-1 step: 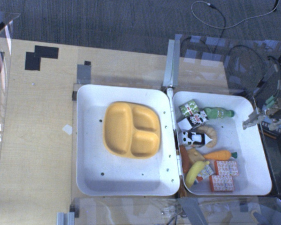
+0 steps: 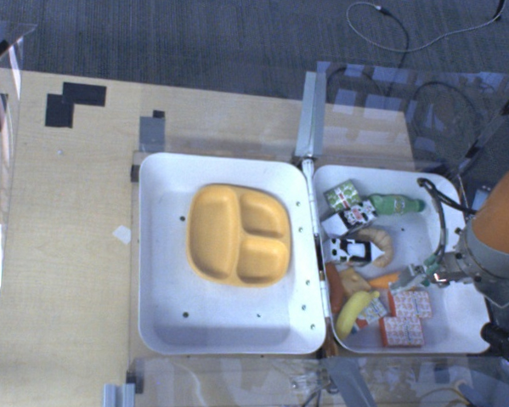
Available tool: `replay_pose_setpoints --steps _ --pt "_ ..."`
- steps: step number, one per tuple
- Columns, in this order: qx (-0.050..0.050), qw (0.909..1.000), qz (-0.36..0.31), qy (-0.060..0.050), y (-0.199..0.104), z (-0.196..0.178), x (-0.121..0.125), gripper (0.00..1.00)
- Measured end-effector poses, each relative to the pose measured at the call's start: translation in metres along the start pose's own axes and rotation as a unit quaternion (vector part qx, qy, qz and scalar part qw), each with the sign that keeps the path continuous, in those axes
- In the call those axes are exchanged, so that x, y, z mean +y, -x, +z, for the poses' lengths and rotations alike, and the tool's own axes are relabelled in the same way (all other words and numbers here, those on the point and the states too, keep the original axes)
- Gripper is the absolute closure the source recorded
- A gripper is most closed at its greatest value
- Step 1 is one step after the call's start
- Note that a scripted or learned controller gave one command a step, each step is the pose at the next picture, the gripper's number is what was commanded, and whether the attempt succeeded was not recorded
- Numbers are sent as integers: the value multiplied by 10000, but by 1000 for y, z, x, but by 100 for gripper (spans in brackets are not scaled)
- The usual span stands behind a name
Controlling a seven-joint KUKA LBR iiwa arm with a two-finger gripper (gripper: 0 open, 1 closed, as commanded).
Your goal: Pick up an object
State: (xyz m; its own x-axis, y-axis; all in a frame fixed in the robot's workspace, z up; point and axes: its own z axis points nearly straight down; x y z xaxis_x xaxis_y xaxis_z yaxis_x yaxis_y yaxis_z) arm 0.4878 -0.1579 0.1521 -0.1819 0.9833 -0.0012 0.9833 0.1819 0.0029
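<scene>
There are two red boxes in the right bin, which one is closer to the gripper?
The upper red patterned box, the one farther from the bench's front edge. It lies just below the gripper, while the other red patterned box sits beyond it, nearer the bin's front wall.

Arm (image 2: 502,228) cut off by right edge; only orange band and wrist in frame. Gripper (image 2: 427,275) small, blurred; finger gap unreadable. Carrot (image 2: 385,280) partly under croissant (image 2: 380,242) and banana (image 2: 353,311). Labels on red boxes (image 2: 406,317) too small to read. Cable (image 2: 417,28) runs off top edge.

Smooth matt yellow plastic tray (image 2: 238,234) in a white plastic bin (image 2: 160,304) on a pale wood-look bench (image 2: 64,256).
</scene>
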Motion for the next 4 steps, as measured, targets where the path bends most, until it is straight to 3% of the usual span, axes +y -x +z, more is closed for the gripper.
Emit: replay_pose_setpoints --steps 1,2,3,4 --pt "-73 9998 38 159 -35 47 27 0" --pt "-65 9997 178 148 -28 54 39 0" --pt "-56 9997 156 157 -29 43 41 100" --pt "-52 9997 -237 86 4 61 9 100"
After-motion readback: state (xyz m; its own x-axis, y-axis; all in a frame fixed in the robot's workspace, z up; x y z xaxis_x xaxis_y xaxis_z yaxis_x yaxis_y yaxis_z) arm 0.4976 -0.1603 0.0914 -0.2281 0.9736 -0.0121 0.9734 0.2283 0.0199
